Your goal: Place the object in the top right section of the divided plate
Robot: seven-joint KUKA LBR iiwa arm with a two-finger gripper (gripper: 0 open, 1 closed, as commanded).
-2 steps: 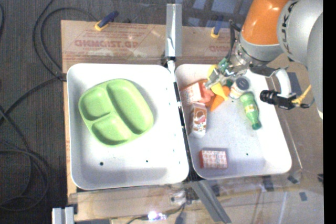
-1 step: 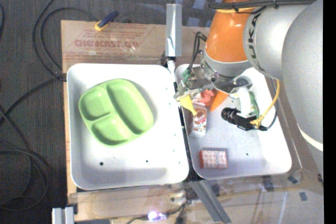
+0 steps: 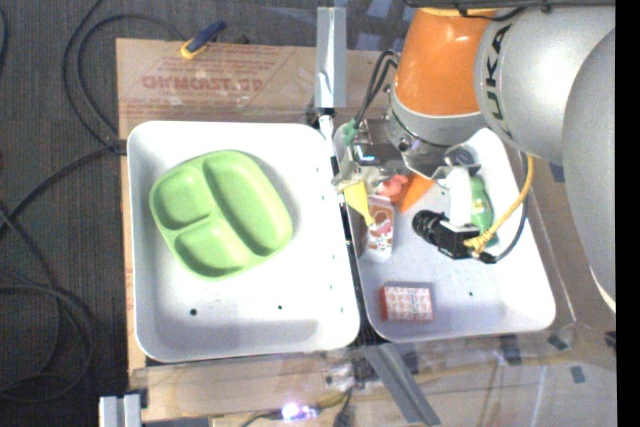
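The plate (image 3: 228,212) is smooth, glossy green plastic, a rounded square with raised ribs that split it into shallow sections. It lies flat in the far-left part of the left bin (image 3: 250,310), turned at a slant to the bin's sides. Both bins are shallow white trays with rounded corners and a dull sheen, and they touch along their inner rims.

The grey arm (image 3: 560,65), with its rounded orange band (image 3: 450,40), reaches in from the right over the far part of the right bin (image 3: 505,300). The gripper (image 3: 365,160) sits over that bin's far-left corner, close to the rim between the bins. Whether it is open or closed cannot be told, as the wrist hides it.

The carton (image 3: 378,220) is a slim box, printed yellow, white and red. It is just near of the gripper, at the left side of the right bin. Its long axis runs far to near, with the near end tipped slightly right. Whether the gripper touches it cannot be told.

Just right of the carton is a small orange piece (image 3: 412,187), and further right a shiny green thing (image 3: 483,200), partly hidden by the robot. A flat red block (image 3: 407,302) with a pale pattern lies apart near the bin's near edge.

A brown cardboard sheet (image 3: 200,80) with red print lies under the bins, on dark carpet.
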